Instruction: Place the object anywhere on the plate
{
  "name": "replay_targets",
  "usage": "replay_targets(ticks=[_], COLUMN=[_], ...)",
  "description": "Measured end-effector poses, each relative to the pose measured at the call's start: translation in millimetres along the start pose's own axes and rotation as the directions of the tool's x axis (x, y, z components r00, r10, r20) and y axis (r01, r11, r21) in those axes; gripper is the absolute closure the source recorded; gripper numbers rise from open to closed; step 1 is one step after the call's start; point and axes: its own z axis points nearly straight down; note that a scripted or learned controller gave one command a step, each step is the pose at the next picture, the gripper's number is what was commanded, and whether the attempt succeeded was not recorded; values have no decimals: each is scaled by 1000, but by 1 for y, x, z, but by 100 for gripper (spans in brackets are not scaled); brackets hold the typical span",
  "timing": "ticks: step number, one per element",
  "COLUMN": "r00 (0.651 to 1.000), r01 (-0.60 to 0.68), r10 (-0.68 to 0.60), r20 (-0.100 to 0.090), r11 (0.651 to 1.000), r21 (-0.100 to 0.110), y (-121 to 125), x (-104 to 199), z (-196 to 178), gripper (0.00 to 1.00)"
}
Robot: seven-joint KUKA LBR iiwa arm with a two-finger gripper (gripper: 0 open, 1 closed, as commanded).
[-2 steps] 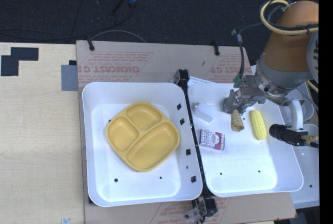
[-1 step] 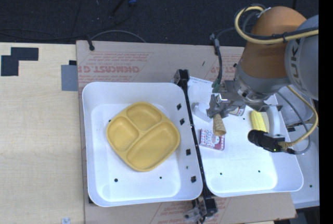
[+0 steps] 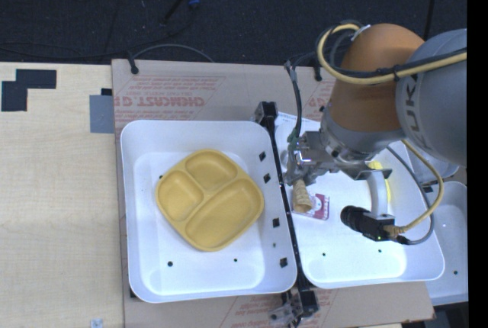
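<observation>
A yellow plate [image 3: 210,199] with three compartments lies in the left white bin [image 3: 152,273], and nothing is on it. In the right bin [image 3: 366,265], close to its left wall, lies a tan cone-shaped object [image 3: 303,199] with a small pink and white piece [image 3: 321,207] beside it. My gripper [image 3: 300,172] is directly above the cone's upper end, touching or nearly touching it. The gripper body hides the contact itself.
The raised walls where the two bins meet [image 3: 280,197] run between the cone and the plate. The arm's orange and grey bulk [image 3: 381,90] covers the back of the right bin. Bare bin floor surrounds the plate.
</observation>
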Motion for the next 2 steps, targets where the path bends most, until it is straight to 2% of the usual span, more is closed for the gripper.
replay_targets(ticks=[2], r00=[1000], r01=[1], r10=[-1], r20=[1], r11=[1000], r21=[1], y=[-30], x=[97], z=[29], gripper=[100])
